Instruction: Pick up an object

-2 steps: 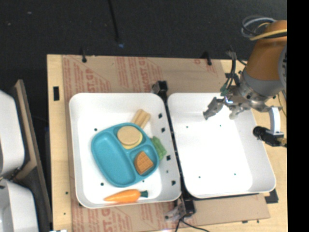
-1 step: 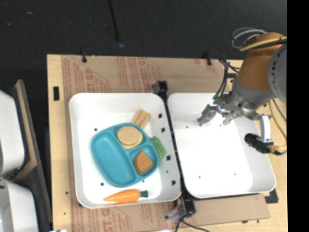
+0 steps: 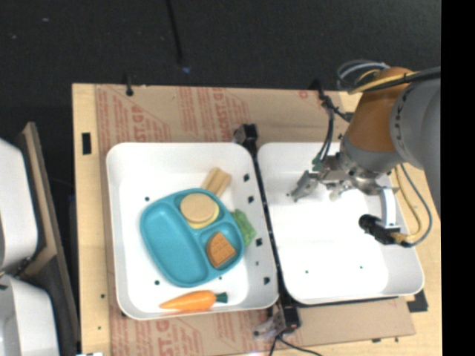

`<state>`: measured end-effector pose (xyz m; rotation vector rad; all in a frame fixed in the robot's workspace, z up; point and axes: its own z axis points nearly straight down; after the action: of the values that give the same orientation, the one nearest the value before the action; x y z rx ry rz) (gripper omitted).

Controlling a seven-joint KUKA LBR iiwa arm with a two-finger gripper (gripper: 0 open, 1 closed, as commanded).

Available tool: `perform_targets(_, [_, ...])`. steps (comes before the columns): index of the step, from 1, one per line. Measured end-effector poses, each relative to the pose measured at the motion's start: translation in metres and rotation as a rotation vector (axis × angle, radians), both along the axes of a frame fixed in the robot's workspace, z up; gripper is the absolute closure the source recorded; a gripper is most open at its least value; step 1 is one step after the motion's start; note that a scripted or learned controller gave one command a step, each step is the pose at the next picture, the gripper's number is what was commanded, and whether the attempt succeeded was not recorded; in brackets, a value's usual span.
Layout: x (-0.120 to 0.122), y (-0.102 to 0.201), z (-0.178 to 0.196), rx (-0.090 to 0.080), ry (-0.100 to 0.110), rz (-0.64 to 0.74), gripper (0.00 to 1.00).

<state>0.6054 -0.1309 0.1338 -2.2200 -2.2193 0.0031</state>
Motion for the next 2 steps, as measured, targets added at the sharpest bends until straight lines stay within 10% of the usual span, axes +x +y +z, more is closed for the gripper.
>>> perform_targets(1, [0.001, -0.001, 0.013, -0.001, -0.005, -0.001, 1.0])
perform_targets(2, [0.004, -0.006, 0.076, -0.001, -0.009, 0.0, 1.0])
